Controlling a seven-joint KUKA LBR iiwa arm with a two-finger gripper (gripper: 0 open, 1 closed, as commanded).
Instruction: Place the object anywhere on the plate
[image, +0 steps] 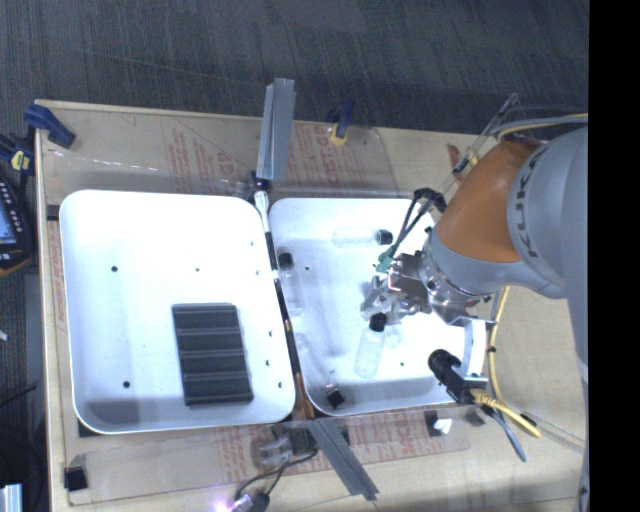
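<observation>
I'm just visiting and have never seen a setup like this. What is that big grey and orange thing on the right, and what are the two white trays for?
You are looking down at a slant from one fixed camera above a bench. The grey and orange thing is a robot arm. At its tip sits a gripper, a two-finger hand, low over the right bin. Whether it holds anything cannot be made out. A clear bottle with a dark cap lies in that bin just below the gripper. The left bin holds a dark ribbed rectangular plate, where the object should end up.
</observation>
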